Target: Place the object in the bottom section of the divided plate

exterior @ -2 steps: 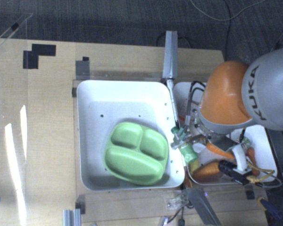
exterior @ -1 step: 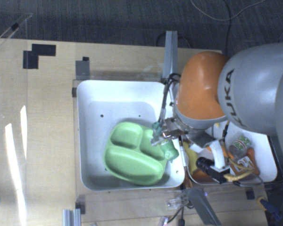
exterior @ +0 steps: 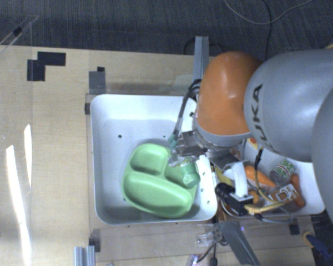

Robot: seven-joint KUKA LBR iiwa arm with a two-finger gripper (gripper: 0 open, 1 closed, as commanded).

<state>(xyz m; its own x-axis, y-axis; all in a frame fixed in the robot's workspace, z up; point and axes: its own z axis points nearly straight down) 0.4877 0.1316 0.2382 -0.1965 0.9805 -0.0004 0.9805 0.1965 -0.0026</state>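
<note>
Green divided plate [exterior: 155,184] lies in left bin [exterior: 116,126], long axis running lower-right to upper-left, big section toward the bottom. Gripper [exterior: 183,154] hangs over plate's upper-right section; cannot tell its state. Object hidden. Right bin [exterior: 313,201] holds assorted clutter.

You have bright, even light from overhead. Pale streaks of glare lie on the worktop [exterior: 22,165] at the left, and the white bin [exterior: 108,143] is nearly washed out. The arm [exterior: 288,104], nearest the lens, looks soft, shading the cluttered bin beneath it.
</note>
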